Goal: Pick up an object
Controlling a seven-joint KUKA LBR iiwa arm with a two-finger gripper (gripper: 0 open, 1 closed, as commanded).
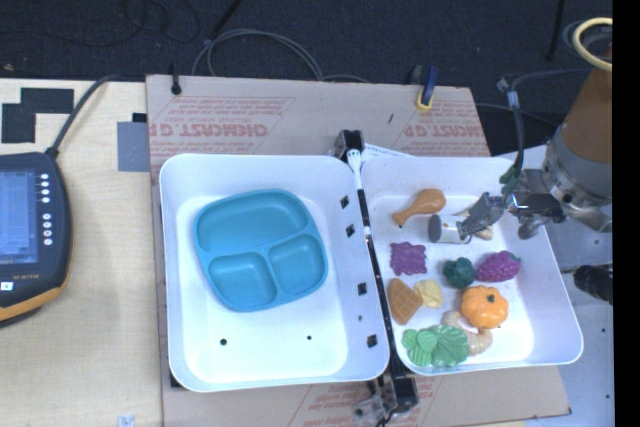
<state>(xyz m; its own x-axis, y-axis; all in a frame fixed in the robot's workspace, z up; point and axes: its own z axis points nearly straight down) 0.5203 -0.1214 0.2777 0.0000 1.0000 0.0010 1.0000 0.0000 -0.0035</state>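
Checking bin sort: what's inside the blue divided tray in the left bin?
The blue tray sits in the left bin, and all three of its compartments look bare. The toy food lies in the right bin. What is under the tray is hidden.

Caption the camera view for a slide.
Gripper low in the right bin among toy foods; blue tray in left bin.
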